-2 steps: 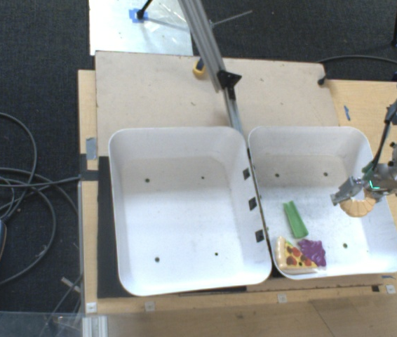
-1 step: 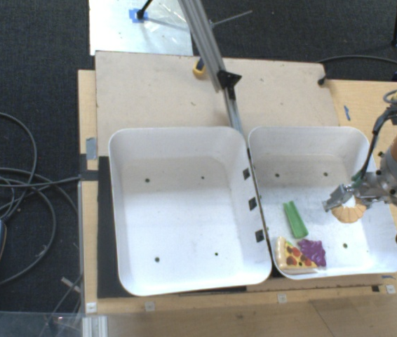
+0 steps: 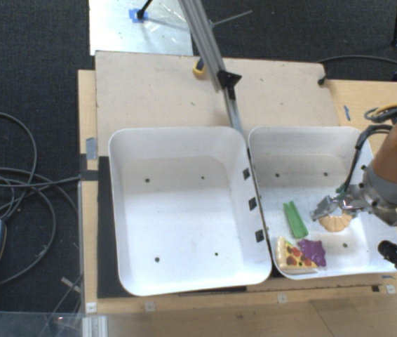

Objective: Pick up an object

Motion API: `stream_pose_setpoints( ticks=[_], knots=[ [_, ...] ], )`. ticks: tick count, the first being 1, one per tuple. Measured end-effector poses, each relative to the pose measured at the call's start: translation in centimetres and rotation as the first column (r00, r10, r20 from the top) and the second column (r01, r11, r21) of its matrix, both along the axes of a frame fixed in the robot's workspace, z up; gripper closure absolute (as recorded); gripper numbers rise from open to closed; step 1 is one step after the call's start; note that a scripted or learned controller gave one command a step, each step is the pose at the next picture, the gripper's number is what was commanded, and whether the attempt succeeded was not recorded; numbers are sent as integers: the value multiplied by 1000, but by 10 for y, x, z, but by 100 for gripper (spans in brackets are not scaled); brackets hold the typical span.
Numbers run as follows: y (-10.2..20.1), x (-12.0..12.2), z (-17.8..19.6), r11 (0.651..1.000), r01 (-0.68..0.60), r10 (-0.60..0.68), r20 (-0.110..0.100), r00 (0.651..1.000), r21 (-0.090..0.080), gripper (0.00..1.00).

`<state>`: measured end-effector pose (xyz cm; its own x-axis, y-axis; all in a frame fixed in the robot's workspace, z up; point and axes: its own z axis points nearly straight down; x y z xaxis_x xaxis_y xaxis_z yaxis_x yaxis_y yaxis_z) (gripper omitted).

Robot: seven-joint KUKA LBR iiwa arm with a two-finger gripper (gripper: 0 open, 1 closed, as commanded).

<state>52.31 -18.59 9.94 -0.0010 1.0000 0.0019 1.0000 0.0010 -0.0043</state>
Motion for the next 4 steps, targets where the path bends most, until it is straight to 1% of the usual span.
stream_pose_setpoints(
  ticks=[1, 2, 3, 4],
  knots=[
    [0, 1, -9, 1000, 0, 0, 4, 1000, -2, 0],
    [0, 1, 2, 1000, -1, 1, 7, 1000, -2, 100],
    [-8, -1, 63, 1000, -1, 1, 11, 1000, -5, 100],
    [-6, -1, 126, 1000, -4, 4, 13, 1000, -5, 100]
  ],
)
